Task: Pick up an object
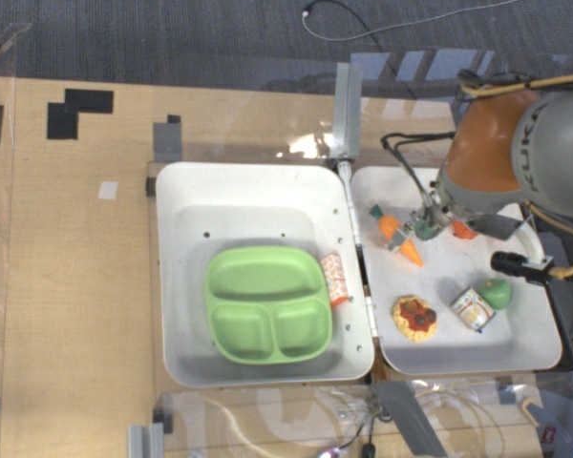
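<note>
The pincer (413,233) hangs low inside the right-hand shallow white plastic bin (544,346), its dark metal tip down among a cluster of small orange carrot-shaped toy pieces (411,251); one piece lies just to its left, another just below it, touching or nearly touching the tip; whether the tip is spread or closed, or has anything caught in it, I cannot tell, since the wrist and the small parts blur together; so the step in hand reads as the descent onto a target, or the closing on it, not yet a lift; farther below the pincer sit a round yellow-and-red toy like a small pizza (415,318), a short white can with a printed label (473,309) and a green apple-like ball (498,293) just beside that can; a small red-orange scrap (464,230) lies to the pincer's right, under the arm; well to the left, in the other white bin (172,256), rest a light-green divided plastic tray (267,303) and a red-and-white wrapped packet (334,279); the next move, by my judgement, calls for a firm closing on one carrot piece and a straight rise clear of the bin wall, with care that the slim, tapered piece does not slip out sideways.
</note>
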You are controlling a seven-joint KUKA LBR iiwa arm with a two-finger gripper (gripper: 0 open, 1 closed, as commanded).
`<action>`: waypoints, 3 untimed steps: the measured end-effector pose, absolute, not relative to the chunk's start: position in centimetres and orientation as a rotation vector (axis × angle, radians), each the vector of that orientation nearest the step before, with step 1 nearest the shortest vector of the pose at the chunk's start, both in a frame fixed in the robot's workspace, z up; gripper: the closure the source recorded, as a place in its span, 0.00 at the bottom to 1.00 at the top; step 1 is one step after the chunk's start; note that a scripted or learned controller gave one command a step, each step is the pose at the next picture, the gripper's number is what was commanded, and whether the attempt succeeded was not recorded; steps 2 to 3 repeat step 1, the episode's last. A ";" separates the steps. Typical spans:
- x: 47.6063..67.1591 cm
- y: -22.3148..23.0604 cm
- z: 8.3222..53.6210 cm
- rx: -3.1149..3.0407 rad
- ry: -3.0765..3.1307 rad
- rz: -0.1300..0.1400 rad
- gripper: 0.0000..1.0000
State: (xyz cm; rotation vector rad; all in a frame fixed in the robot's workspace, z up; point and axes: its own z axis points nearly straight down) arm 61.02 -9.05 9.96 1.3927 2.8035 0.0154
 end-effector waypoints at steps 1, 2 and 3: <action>64.2 -10.7 19.0 1.414 2.799 0.003 1.00; 64.2 -10.7 19.0 1.414 2.799 0.003 1.00; 64.2 -10.7 19.0 1.414 2.799 0.003 1.00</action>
